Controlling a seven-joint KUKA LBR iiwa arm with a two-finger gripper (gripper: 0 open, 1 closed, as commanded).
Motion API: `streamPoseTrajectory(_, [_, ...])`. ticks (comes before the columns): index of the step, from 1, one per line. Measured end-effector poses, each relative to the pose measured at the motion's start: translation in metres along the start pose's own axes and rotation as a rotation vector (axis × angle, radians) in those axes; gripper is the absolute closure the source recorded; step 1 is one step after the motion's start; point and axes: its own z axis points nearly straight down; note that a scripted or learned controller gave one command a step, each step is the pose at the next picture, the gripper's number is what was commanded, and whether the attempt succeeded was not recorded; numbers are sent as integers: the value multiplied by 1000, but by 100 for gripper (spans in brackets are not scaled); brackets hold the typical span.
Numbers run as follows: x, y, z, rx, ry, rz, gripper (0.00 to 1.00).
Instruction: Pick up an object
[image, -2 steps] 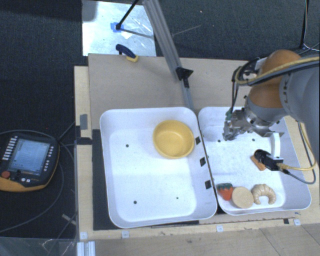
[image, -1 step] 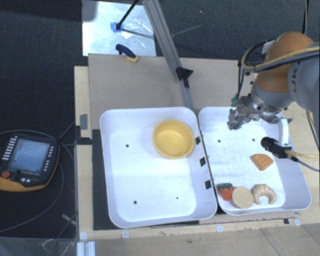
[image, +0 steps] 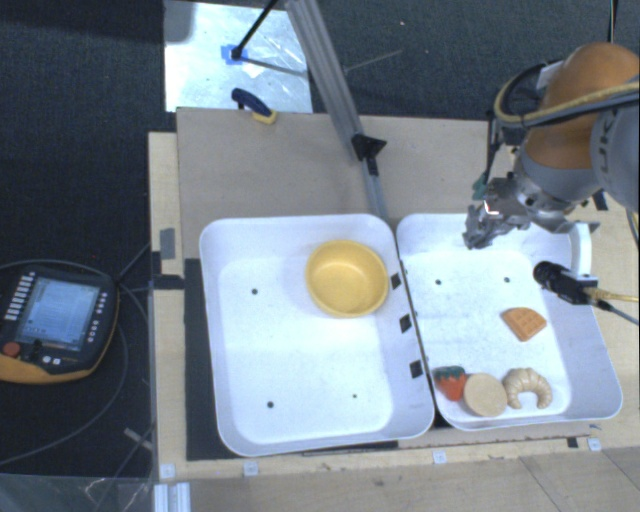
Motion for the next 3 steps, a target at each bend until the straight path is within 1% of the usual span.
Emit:
streamPoseTrajectory(1, [48, -20, 8, 3, 1, -3, 100])
streamPoseTrajectory(2, [100, -31, 10, 3, 2, -4, 100])
streamPoseTrajectory(3, [145, -44, -2, 2, 2, -4, 100])
